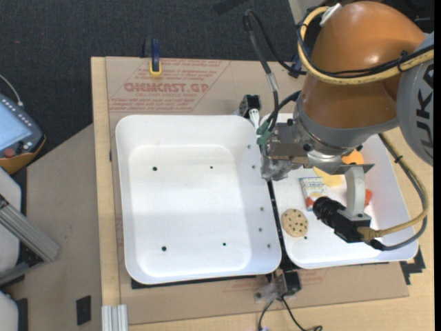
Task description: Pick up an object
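Note:
My gripper (pixel 278 163) hangs low over the left part of the right bin (pixel 386 243), close to the wall shared with the left bin, and the big orange and grey wrist hides most of it. Just in front of it a round tan disc with dark dots (pixel 294 222) lies on the bin floor. A small white printed packet (pixel 311 184) and a yellow piece (pixel 332 180) lie just to the gripper's right. An orange piece (pixel 353 157) shows at the edge of the wrist, and a red-orange bit (pixel 369 197) peeks out behind the pale bracket.
The left bin (pixel 131 185) sits beside the right one on a brown cardboard sheet (pixel 172 81). A blue and yellow clamp (pixel 155 57) holds the sheet's far edge. Cables run from the back down to the wrist.

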Motion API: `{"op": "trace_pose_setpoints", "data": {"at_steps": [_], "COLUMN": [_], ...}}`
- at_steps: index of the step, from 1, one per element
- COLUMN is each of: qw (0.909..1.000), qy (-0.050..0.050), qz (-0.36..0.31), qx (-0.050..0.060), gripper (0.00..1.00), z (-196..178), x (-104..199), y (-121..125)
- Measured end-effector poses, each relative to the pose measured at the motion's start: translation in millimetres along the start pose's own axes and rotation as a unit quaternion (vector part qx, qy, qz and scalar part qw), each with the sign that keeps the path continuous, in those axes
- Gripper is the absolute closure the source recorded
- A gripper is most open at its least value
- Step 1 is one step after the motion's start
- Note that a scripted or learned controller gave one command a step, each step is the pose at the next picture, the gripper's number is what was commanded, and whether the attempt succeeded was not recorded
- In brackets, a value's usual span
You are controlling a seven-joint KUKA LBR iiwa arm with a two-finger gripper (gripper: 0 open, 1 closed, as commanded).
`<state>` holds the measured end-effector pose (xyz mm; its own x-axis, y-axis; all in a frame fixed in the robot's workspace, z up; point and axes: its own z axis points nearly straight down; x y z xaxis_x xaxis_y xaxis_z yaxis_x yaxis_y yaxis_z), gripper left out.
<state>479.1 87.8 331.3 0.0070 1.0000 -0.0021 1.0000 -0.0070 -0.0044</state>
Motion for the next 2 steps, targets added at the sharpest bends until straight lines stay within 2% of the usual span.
{"op": "trace_pose_setpoints", "data": {"at_steps": [1, 2], "qw": [1.0000, 0.9999], "qy": [0.003, 0.003], "qz": [-0.006, -0.006], "qx": [-0.007, -0.009], "gripper": [1.00, 1.00], "z": [-70.3, -158.3], "x": [42.8, 70.0], "y": [0.1, 2.6]}}
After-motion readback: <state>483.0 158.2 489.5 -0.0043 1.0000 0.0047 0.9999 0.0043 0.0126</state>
